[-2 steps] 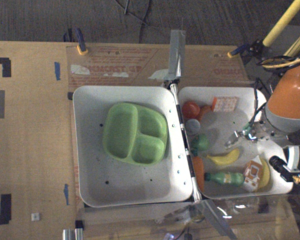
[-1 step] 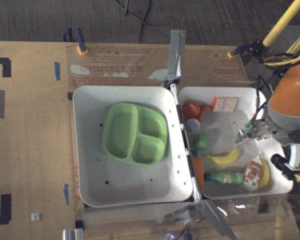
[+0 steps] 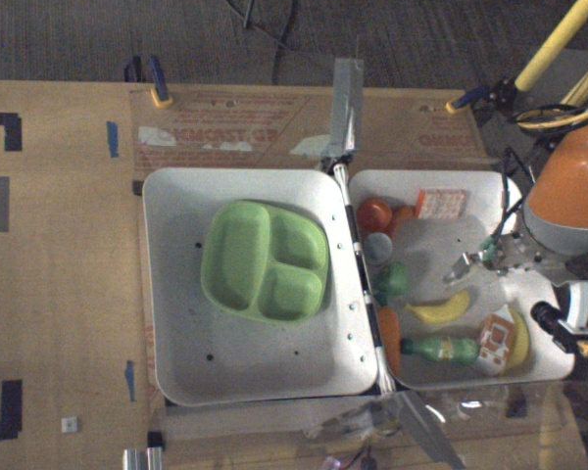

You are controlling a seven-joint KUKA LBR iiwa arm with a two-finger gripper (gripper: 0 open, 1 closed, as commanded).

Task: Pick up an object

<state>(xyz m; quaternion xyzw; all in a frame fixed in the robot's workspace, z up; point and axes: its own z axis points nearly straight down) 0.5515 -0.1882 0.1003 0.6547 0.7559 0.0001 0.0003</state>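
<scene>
My gripper (image 3: 467, 265) hangs over the middle of the right bin (image 3: 490, 186), reaching in from the right below the orange wrist band. Just beneath and left of it lies a yellow banana (image 3: 441, 308). A green bottle (image 3: 441, 350) lies on its side along the bin's front. A small carton (image 3: 494, 339) and a second banana (image 3: 520, 339) sit at the front right. Along the left wall are a red ball-shaped fruit (image 3: 374, 213), a grey can (image 3: 378, 248), a green item (image 3: 392, 280) and a carrot (image 3: 388, 335). An orange-and-white box (image 3: 441, 204) rests at the back. Nothing is seen in the gripper.
The left bin (image 3: 176, 341) holds a green divided plate (image 3: 266, 259). A metal divider rail (image 3: 358, 262) runs between the bins. Yellow tubing and cables (image 3: 554, 76) crowd the back right corner beside the arm.
</scene>
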